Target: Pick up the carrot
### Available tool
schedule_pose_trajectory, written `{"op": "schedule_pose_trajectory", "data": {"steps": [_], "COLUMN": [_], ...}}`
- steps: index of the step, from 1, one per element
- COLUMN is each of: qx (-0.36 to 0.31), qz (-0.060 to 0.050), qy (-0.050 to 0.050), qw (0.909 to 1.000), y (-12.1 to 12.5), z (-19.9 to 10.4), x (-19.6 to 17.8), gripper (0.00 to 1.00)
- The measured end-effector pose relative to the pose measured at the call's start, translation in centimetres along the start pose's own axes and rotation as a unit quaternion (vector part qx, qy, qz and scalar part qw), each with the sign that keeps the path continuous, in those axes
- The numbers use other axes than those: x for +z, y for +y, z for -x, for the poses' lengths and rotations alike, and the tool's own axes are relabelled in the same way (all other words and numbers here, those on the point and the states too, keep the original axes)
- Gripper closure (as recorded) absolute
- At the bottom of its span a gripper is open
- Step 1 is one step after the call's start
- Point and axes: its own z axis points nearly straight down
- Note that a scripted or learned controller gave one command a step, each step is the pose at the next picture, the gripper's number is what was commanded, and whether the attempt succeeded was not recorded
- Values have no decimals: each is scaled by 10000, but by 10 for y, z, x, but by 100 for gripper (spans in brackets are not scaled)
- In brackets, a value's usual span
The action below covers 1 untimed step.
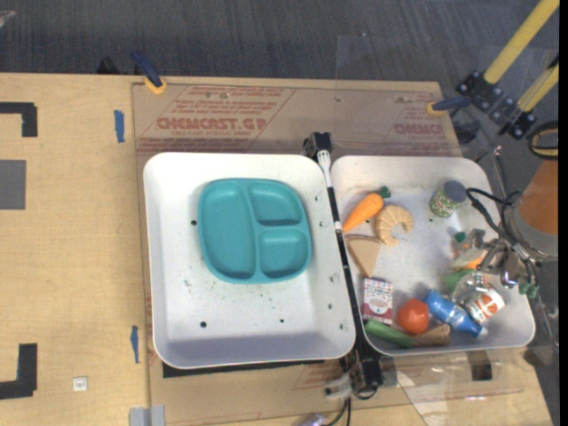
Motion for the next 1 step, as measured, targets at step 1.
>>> {"op": "schedule_pose_trajectory", "data": {"steps": [1], "qx": [0], "qz": [2], "qy": [4], "qw": [10000], "y": [0], "z": [0], "x": [0], "gripper": [0]}}
